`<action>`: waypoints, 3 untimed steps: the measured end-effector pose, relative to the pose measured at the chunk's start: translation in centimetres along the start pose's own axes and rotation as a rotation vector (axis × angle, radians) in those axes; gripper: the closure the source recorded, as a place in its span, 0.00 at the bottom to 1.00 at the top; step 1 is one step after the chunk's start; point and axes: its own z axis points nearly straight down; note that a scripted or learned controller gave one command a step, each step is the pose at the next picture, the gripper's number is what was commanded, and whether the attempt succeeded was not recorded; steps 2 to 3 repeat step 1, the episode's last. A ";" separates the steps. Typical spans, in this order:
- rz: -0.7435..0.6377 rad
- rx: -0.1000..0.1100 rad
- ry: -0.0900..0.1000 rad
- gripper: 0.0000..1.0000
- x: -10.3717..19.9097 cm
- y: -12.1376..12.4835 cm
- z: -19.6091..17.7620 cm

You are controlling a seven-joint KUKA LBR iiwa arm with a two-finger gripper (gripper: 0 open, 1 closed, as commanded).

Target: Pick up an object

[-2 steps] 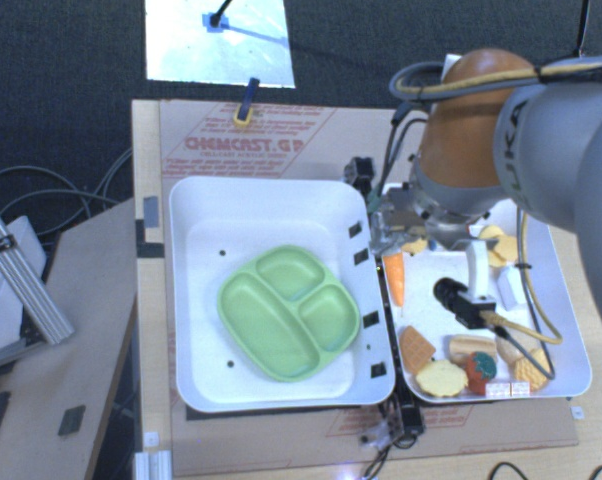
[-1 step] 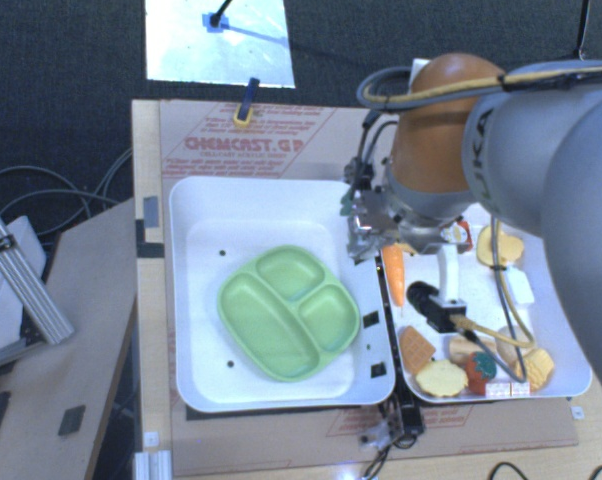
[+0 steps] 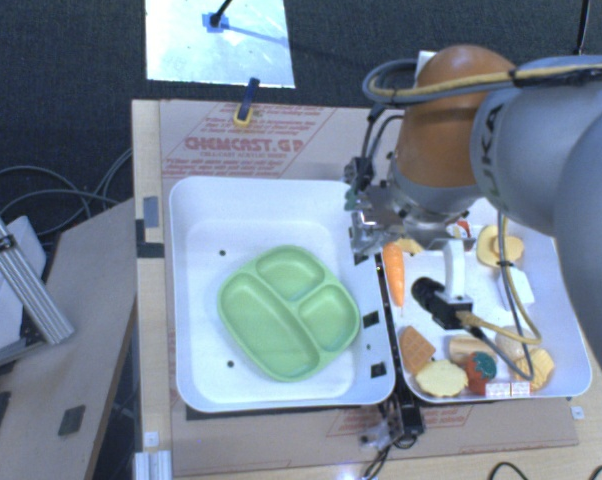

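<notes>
at the near edge of the right bin (image 3: 566, 328), a yellow slice (image 3: 440, 379) is seen lying beside a red piece (image 3: 478, 380). a brown cracker (image 3: 416, 347) is set just behind the slice, close to the bin's left wall. in the left bin (image 3: 201, 248), a green plate (image 3: 288, 311) with three compartments is laid flat near the middle, tilted askew to the bin's sides. farther back in the right bin, an orange carrot (image 3: 392, 268) is found lying lengthwise along the left wall. the pincer (image 3: 364, 238) is held low over the wall where the two bins meet, just beside the carrot's far end. whether the pincer is apart or together cannot be told, as it is hidden under the wrist. a pale yellow disc (image 3: 501, 246) is seen in the right bin, beyond the arm's cables. both bins are carried on a board with red lettering (image 3: 246, 144), which is laid on the bench (image 3: 86, 288).
</notes>
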 end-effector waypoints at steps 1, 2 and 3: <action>0.000 0.002 -0.001 1.00 0.6 0.6 1.6; 0.000 0.002 -0.001 1.00 0.6 0.6 1.6; 0.000 0.002 -0.001 1.00 0.6 0.6 1.6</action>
